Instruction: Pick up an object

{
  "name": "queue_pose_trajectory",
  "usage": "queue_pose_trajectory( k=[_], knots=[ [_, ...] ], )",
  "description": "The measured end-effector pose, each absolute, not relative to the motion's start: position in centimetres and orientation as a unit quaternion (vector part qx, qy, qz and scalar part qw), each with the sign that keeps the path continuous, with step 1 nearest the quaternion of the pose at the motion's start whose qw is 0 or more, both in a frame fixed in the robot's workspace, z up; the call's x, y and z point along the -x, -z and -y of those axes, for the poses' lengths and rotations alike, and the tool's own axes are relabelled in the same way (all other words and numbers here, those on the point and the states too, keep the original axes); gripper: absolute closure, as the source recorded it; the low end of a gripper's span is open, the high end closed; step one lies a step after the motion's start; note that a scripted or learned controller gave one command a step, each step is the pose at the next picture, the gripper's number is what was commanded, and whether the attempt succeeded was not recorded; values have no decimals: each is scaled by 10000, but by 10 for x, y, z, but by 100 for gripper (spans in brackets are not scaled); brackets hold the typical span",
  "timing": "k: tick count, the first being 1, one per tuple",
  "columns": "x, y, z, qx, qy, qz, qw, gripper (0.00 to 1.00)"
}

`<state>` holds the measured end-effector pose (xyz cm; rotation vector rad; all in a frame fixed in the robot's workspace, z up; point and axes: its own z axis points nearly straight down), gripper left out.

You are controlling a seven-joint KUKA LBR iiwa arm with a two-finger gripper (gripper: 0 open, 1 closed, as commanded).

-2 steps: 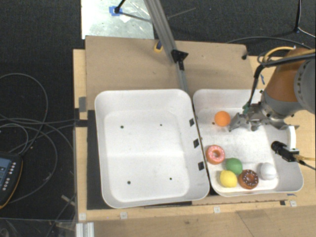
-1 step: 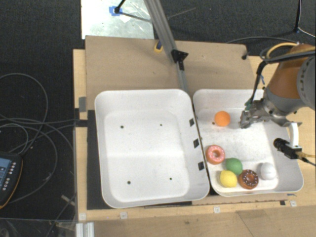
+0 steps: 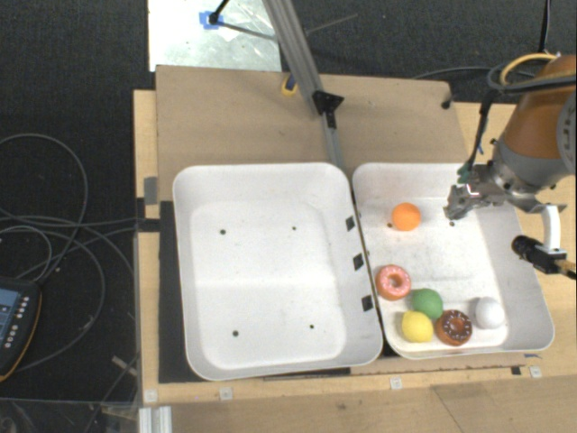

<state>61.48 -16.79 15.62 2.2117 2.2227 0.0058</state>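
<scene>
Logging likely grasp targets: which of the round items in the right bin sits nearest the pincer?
The orange ball, alone in the bin's far half, just left of the pincer; the others cluster at the near edge.

We count two white bins: the left bin [image 3: 261, 269] and the right bin [image 3: 505, 269]. In the right one we count six small objects: one orange ball [image 3: 406, 216], one pink-frosted doughnut [image 3: 393, 282], one chocolate doughnut [image 3: 453, 327], one green ball [image 3: 426, 302], one yellow ball [image 3: 416, 327] and one white ball [image 3: 489, 313].
</scene>
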Motion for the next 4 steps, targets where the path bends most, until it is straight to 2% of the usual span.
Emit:
queue_pose_trajectory(
  k=[1,2,4],
  knots=[
    [-607,-209,173,-7064,-16,-7078,33,100],
    [-609,-251,174,-7055,-16,-7087,31,100],
    [-593,-232,62,-7032,-7,-7110,-10,100]
  ],
)
